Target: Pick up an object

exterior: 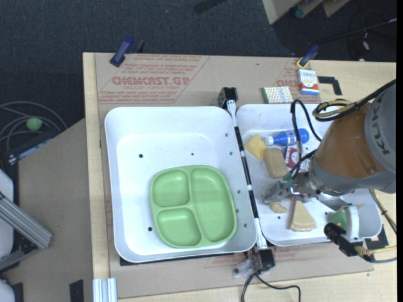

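My gripper [283,192] is down inside the right bin [271,233], below the orange-banded wrist [343,150]. It hovers amid a cluster of objects. A tan block [274,163] lies just above it and a tan wedge [303,219] just below and to its right. A small beige piece [278,207] sits right under it. Farther back are a yellow piece [255,146] and a blue and white bottle [288,137]. A red and white item [293,156] is partly hidden by the arm. I see nothing clearly held.
The left bin [126,137] holds a green divided plate [192,205]. Small cards [278,94] and a box [308,82] lie on the bench behind the right bin. A black cable [302,115] loops off the arm. A green-tipped part [338,219] sits at the bin's right.
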